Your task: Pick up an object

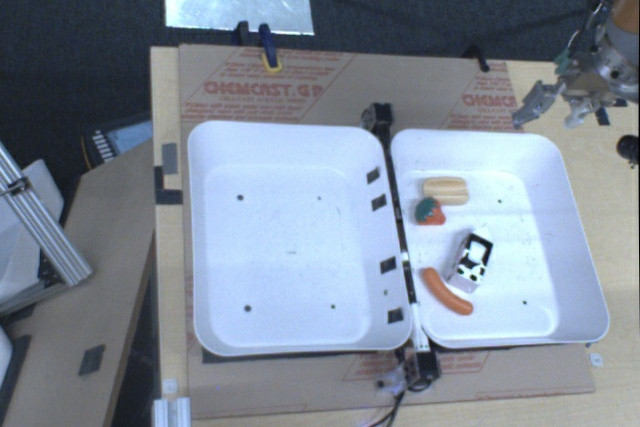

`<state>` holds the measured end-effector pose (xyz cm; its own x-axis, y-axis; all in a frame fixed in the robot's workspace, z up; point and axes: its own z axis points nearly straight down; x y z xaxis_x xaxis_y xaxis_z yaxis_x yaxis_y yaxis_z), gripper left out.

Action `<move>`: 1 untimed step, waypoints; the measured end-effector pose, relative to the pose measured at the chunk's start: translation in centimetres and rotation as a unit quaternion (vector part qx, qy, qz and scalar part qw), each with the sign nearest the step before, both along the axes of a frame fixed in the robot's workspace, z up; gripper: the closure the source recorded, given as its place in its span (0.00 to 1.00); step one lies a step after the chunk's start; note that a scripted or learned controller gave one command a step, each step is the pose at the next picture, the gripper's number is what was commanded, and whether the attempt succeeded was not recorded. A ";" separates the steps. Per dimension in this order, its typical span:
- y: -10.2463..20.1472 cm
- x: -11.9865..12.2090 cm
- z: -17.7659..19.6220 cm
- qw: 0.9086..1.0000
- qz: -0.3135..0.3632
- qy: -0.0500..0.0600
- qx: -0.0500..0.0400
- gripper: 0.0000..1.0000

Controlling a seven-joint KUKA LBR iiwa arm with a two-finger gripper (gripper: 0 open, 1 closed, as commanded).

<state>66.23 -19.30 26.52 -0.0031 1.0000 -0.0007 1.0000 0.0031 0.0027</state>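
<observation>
Table (130, 245): front edge nearest the lens, well below and left of the tool (560, 105). Carries both bins.

Left bin (290, 335): far to the tool's left and below it.

Right bin (560, 245): directly below the tool and a little left. The tool hangs above the table just outside this bin's far right corner, not over its floor. All four candidate objects lie in this bin's left half, so each one sits down and left of the tool.

Objects, largest first:
- Black-and-white block (470, 261): mid-bin, tilted, long axis running upper right to lower left. Close to the sausage, possibly touching at its lower corner; cannot tell.
- Orange sausage (446, 292): farthest from the tool, long axis running upper left to lower right.
- Tan bun (446, 190): nearest the tool, long axis roughly side to side across the view. Stands free on three sides.
- Small red and green piece (430, 211): just below and left of the bun, close beside it, contact unclear.

Tool state: two light prongs splay out at the wrist, which reads as spread apart, with nothing between them. Judged from a small, soft patch of the view.

Judgement: the coming move turns on a travel down and left into the right bin. The bun is the shortest reach and has the clearest surroundings.
</observation>
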 end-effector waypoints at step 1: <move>0.0 0.1 1.2 1.000 0.002 -0.002 -0.001 1.00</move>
